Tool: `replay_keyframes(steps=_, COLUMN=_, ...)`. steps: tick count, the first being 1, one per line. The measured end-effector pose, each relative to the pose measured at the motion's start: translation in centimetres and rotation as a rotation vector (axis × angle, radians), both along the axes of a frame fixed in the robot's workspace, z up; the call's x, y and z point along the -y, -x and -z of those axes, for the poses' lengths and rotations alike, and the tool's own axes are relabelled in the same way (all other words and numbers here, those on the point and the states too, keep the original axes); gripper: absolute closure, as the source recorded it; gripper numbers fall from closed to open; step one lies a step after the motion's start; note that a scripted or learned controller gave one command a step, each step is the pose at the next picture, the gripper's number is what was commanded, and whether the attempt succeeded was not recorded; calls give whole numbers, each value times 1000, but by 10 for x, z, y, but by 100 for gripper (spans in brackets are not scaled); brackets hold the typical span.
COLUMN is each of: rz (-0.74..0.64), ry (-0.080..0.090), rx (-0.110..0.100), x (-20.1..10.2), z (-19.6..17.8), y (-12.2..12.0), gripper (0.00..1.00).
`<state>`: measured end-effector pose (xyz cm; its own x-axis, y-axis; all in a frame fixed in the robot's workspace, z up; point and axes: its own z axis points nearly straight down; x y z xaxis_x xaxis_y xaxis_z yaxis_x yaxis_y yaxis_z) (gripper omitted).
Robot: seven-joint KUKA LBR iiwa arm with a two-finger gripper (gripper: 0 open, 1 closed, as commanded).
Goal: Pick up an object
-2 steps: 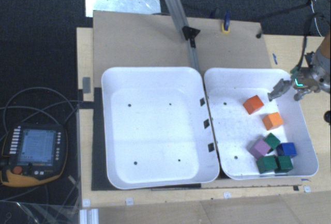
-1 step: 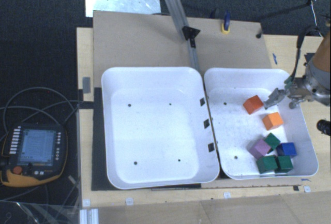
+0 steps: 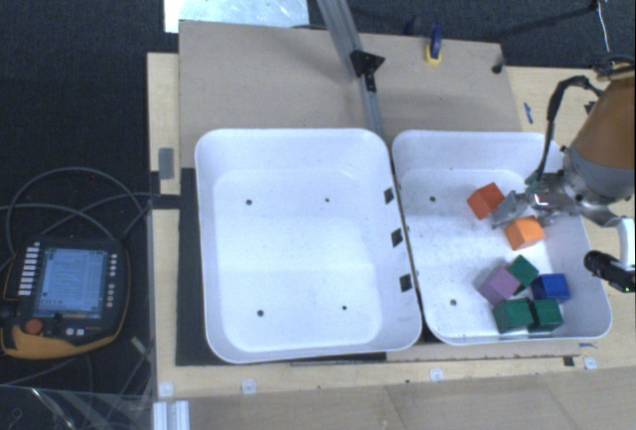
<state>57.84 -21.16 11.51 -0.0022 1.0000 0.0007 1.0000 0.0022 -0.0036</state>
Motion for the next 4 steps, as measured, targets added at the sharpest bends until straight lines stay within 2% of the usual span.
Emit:
replay_keyframes(steps=1, rz=-1, ry=1, rx=3, x=0, z=26, y=0, gripper=0)
replay_keyframes(steps=2, rz=-2, ry=2, rx=7, x=0, z=14, y=-2, gripper=100)
replay_keyframes(steps=3, rz=-3, ry=3, rx=11, x=-3, z=-51, y=-4, gripper=100)
replay_keyframes(steps=4, rz=-3, ry=3, rx=10, x=-6, z=-96, y=-10, gripper=100)
